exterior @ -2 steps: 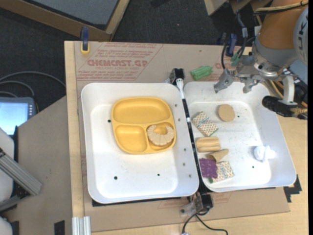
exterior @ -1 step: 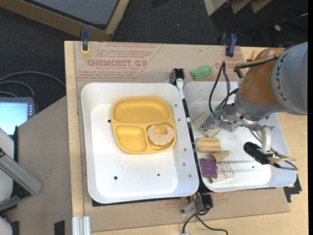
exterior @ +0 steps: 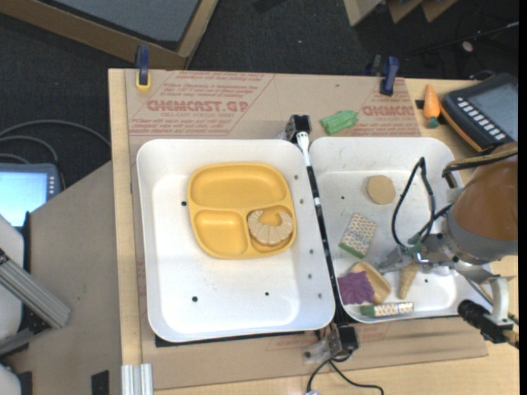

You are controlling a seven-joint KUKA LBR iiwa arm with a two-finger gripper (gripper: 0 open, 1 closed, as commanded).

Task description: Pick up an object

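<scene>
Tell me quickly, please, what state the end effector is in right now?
End effector: low in the right bin among the small items; open or closed cannot be told, and no object is seen held.

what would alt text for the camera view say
A grey robot arm with an orange band reaches from the right over the right white bin, its claw low among small items: a tan disc, a patterned card, a purple piece. The left white bin holds a yellow divided plate with a round pastry.
</scene>
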